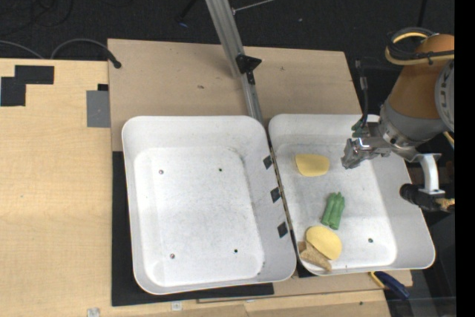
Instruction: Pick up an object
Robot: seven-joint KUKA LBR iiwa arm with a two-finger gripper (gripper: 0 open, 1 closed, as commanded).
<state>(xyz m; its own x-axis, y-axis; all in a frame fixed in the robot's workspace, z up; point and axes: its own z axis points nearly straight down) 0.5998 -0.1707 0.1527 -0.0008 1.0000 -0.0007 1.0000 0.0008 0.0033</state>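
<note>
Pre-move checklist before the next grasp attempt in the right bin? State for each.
1. Targets present in right bin: ok. Pale yellow piece, green piece, round yellow piece and a tan piece.
2. Gripper over right bin: ok, right of the pale yellow piece.
3. Gripper free of load: ok, nothing seen between its tips.
4. Finger opening: cannot tell.
5. Pale yellow piece isolated: ok, apart from the others.
6. Round yellow piece isolated: not ok, it touches the tan piece near the bin's front wall.
</note>
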